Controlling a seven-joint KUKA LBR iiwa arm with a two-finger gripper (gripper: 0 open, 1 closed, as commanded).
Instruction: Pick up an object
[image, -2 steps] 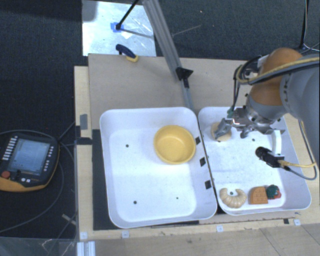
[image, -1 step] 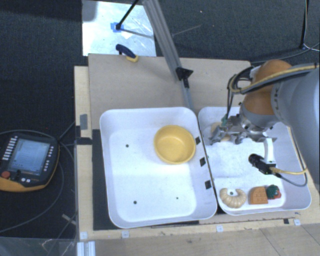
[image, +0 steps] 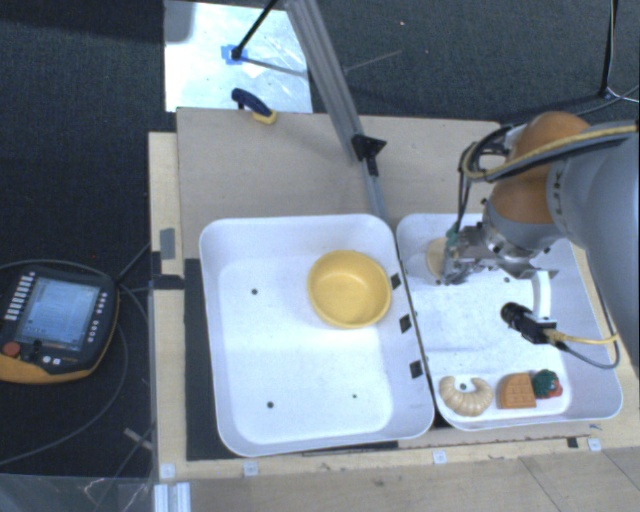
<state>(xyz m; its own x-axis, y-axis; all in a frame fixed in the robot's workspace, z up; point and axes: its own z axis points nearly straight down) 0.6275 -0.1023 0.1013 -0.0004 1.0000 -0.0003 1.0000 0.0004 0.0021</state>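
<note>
I cannot tell how the jaws stand; the gripper (image: 456, 262) sits low in the right bin (image: 590, 400), against a pale round thing (image: 436, 256) by its far-left corner. Pastry (image: 466, 395) and toy (image: 528, 389) lie along the near wall; yellow bowl (image: 349, 288) sits in the left bin (image: 240, 400)

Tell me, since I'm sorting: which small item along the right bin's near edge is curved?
The pale croissant, leftmost there; the orange piece beside it is blocky.
</note>
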